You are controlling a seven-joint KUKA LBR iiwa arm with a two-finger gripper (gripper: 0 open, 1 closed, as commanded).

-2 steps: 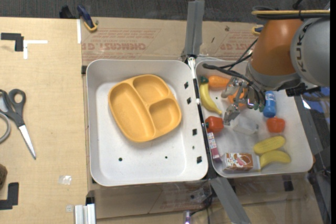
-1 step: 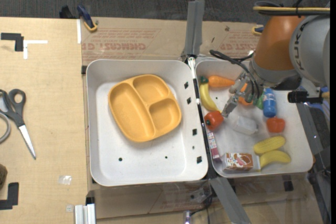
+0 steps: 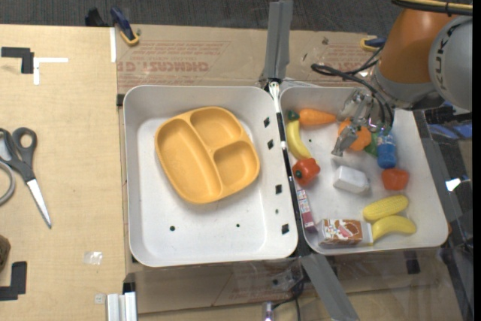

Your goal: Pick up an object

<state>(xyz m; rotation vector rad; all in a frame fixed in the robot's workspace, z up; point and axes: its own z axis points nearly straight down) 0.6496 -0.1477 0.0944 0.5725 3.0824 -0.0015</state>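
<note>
My arm [image 3: 421, 49]: grey with an orange band, reaching in from the right of the frame and bending down over the upper part of the right bin.
My gripper [image 3: 352, 133]: low in the upper middle of the right bin, its metal fingers [image 3: 340, 145] pointing down and to the left, with an orange toy piece [image 3: 361, 137] right against them — I cannot tell whether the jaws are open or closed, or whether they grip that piece.
Right bin [image 3: 432, 184]: shallow and white, at the right centre of the frame, crowded with toy food.
Toy carrot [image 3: 317, 116]: upper left of the right bin, just left of my gripper.
Banana [image 3: 295, 139]: along the bin's left wall, below the carrot.
Tomato [image 3: 305, 171]: red, just below the banana.
Blue bottle [image 3: 386, 152]: just right of my gripper.
White block [image 3: 351, 179]: middle of the bin, below my gripper.
Red-orange piece [image 3: 394, 179]: right of the white block.
Two yellow pieces [image 3: 388, 216]: lower right of the bin, lying side by side.
Small printed box [image 3: 342, 231]: at the bin's lower edge.
Left bin [image 3: 143, 237]: white, centre of the frame — holds a yellow divided plate [image 3: 207, 154].
Table [image 3: 60, 162]: pale wood at the left, with scissors [image 3: 28, 171] lying on it.
</note>
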